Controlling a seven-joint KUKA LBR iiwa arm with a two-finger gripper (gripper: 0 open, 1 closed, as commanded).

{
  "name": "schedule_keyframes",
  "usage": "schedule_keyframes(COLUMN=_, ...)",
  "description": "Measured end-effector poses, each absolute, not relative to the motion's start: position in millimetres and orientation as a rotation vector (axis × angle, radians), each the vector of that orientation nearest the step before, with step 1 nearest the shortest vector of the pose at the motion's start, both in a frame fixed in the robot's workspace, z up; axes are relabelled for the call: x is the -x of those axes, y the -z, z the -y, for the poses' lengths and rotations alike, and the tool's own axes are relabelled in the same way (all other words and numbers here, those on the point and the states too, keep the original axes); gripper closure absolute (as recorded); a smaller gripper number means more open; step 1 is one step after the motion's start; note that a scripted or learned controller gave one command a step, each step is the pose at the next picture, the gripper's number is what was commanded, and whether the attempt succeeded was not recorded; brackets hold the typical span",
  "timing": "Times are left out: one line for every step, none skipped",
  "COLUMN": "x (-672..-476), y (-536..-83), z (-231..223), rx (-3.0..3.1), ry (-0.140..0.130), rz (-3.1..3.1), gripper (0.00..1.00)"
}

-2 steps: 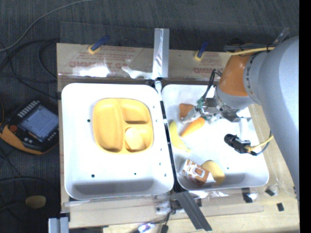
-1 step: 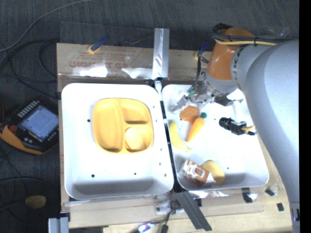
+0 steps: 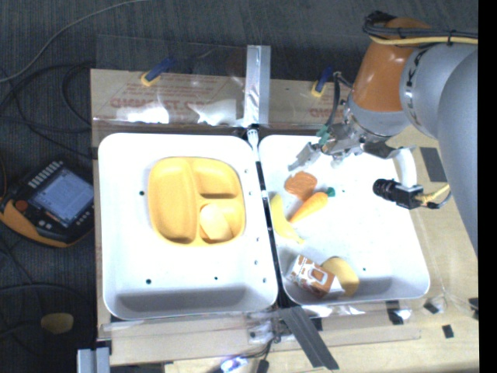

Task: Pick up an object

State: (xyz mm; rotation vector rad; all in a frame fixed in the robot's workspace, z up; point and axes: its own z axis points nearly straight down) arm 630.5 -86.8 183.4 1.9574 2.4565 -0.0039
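Your gripper [image 3: 330, 148] hovers at the right bin's [image 3: 404, 247] twelve o'clock; you cannot tell how it is set. Just below lie a tapered orange carrot [image 3: 309, 206], a curved banana [image 3: 281, 218] and a rounded brown piece [image 3: 300, 183]. A glossy yellow divided tray [image 3: 175, 200] sits in the left bin [image 3: 124, 270].

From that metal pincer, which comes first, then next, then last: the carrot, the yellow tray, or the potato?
Measured from the pincer in the camera view:
1. Carrot, just below it in the right bin.
2. Potato, near that bin's front edge.
3. Yellow tray, over in the left bin.
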Motion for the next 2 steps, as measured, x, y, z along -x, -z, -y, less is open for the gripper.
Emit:
schedule_keyframes(x=-632.8, y=-291.8, z=60.7, rx=-1.8, ry=0.002, rz=-2.573, gripper=0.0)
schedule_keyframes(x=-598.0, y=-188.1, z=67.7, rx=-1.771, ry=0.004, rz=-2.597, gripper=0.0)
